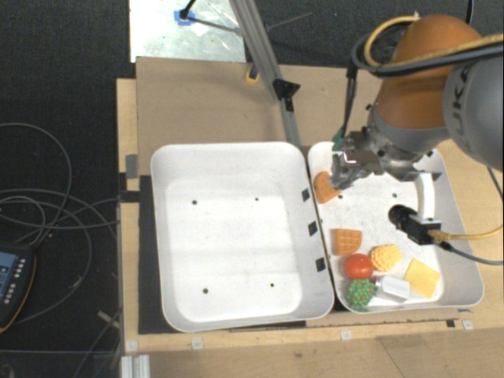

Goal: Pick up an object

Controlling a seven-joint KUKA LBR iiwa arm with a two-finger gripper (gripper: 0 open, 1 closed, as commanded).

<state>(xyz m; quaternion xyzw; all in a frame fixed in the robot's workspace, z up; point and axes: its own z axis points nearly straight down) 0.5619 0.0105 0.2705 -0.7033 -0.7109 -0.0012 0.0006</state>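
A: Start with the big things. How much room is there?

B: The left bin (228,235) is a broad bare floor with raised rims all round. The right bin (461,278) is the crowded one; the arm (429,77) comes in from the right and hangs over its far half, so free floor there is a strip in the middle, between the wrist and the pile at the near end.

A: What sits in that pile?

B: A waffle-like orange square (347,240), a red tomato (359,266), a yellow corn piece (386,257), a yellow cheese wedge (423,278), a green bumpy piece (361,293) and a small white block (393,288), packed close together toward the near rim.

A: And the thing by the pincer?

B: An orange bread-like piece (324,187) lies hard against the right bin's left wall, toward the far end. Its long axis runs roughly far-to-near, tilted a little.

A: Where is it from the gripper (344,172)?

B: Just left and slightly near of the fingertips, touching or almost so. I cannot tell whether the fingers are spread or closed, nor that they grip it.
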